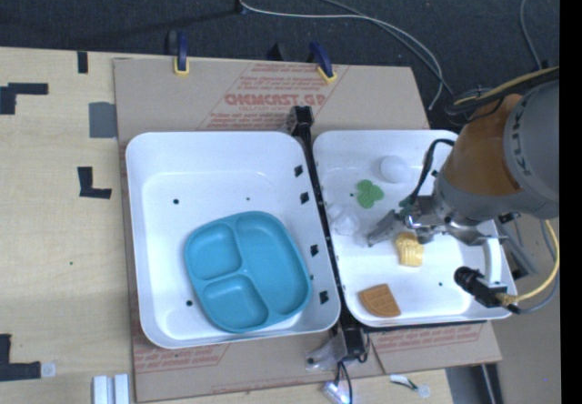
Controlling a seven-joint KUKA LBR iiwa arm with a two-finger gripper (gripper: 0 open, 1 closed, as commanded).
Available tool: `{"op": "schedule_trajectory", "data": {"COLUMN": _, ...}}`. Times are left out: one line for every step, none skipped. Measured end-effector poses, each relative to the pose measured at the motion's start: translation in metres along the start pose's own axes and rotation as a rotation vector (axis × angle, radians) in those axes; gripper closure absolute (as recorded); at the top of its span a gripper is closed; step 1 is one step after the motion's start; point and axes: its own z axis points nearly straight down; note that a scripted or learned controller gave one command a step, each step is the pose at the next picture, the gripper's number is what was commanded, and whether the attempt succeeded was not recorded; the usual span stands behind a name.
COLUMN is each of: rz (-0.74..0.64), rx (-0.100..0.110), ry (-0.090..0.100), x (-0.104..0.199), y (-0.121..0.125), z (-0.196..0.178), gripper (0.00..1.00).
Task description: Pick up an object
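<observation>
Two bins [145, 166], blue tray [245, 270] left, small objects [380, 300] right

Two shallow white plastic bins [155, 166] look glossy (smooth too); the brown cardboard sheet [264, 93] beneath is matt.

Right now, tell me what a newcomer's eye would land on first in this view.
The blue divided plate in the left bin stands out most against the white. Next is the grey and orange arm reaching in from the right, its gripper low in the right bin. Small things lie around it: a green piece, a yellow piece and an orange-brown piece.
</observation>
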Motion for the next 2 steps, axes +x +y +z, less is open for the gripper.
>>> {"op": "schedule_trajectory", "data": {"rz": 0.001, "rx": -0.008, "ry": -0.004, "x": -0.002, "y": 0.002, "z": 0.016, "gripper": 0.00}}
{"op": "schedule_trajectory", "data": {"rz": 0.001, "rx": -0.014, "ry": -0.005, "x": -0.002, "y": 0.003, "z": 0.003, "gripper": 1.00}}
